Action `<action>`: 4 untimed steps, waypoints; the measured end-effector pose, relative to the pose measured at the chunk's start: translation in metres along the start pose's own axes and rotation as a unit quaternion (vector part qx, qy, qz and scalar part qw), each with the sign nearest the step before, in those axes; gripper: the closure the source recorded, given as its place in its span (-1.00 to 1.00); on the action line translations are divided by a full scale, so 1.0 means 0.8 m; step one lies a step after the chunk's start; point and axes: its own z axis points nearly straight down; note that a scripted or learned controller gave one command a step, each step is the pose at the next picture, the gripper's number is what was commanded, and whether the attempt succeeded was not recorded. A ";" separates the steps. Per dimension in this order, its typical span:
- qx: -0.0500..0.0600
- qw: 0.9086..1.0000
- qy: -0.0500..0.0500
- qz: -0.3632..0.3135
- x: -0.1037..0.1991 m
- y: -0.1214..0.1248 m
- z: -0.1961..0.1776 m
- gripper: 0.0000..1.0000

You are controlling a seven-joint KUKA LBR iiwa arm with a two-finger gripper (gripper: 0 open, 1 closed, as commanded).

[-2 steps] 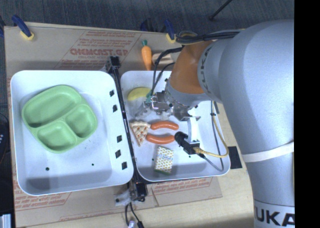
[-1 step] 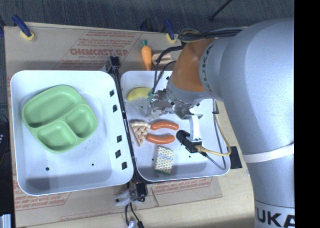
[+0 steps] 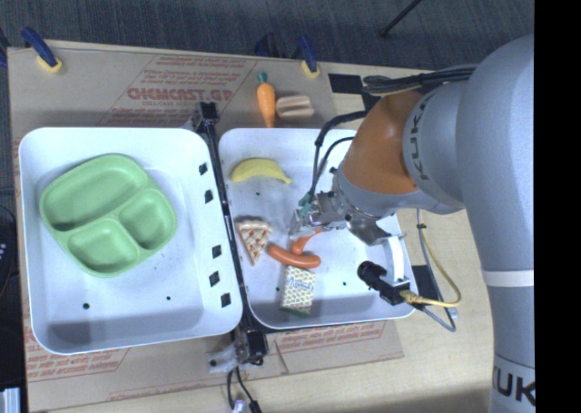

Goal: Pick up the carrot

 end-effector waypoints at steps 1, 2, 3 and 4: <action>0.000 1.000 0.000 0.000 0.000 0.000 0.000 -1.00; 0.000 0.990 0.000 0.142 0.094 0.092 -0.101 -1.00; 0.000 0.993 -0.001 0.115 0.021 0.144 -0.066 -1.00; -0.005 0.974 0.002 0.227 -0.013 0.151 0.015 -1.00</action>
